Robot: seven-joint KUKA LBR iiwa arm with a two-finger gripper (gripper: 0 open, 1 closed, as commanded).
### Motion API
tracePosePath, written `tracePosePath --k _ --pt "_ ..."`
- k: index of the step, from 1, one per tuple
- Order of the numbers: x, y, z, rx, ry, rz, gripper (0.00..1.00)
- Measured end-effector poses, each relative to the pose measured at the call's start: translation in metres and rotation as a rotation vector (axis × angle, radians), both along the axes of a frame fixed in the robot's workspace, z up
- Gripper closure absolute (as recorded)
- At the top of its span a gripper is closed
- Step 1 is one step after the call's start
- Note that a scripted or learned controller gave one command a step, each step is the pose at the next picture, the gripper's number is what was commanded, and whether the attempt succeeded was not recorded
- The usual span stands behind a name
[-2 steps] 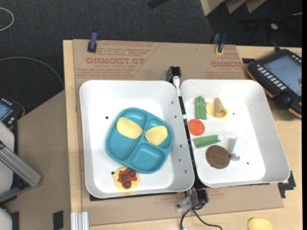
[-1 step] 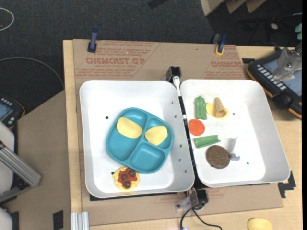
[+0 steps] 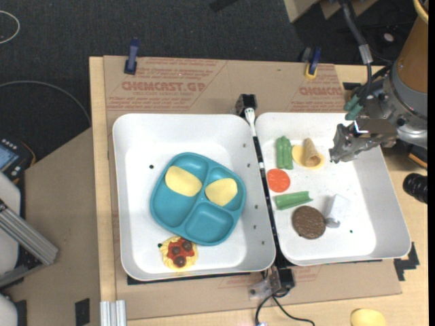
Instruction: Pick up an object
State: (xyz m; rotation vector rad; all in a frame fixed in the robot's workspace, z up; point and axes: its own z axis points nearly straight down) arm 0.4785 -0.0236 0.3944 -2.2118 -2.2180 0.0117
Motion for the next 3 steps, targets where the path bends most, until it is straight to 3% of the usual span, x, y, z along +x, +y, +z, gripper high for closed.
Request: tracePosePath --k 1,2,3 --pt "0.001 0.062 0.076 0.000 -0.020 0.002 1.00" --pt "0.000 -0.057 -0.051 -0.001 -0.005 -0.010 1.00" --pt "0.002 0.019 -0.002 0.000 -0.018 0.005 1.00"
